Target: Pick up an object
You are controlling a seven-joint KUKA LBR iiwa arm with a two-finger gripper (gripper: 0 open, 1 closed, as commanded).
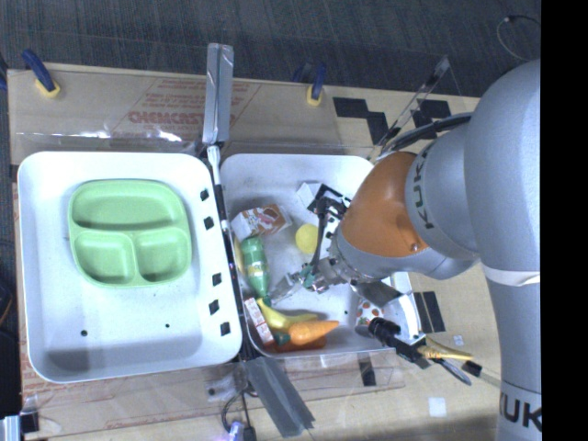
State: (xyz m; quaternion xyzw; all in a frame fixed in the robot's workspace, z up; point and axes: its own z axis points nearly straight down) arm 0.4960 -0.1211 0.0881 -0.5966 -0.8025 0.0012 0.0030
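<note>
2 white bins on the bench; left bin point(37, 246) carries a green divided tray point(129, 230), right bin point(276, 168) carries the candidates. Gripper point(310, 278) sits low in the right bin, just beside a green bottle point(254, 265), with a yellow ball point(306, 238) near and a banana point(280, 318) and carrot point(312, 333) toward the near wall. Cannot tell gripper state; nothing visibly held. Judged step: descent onto a target, pre-grasp. Next move calls for centring over 1 item, closing, then lifting straight up.
</note>
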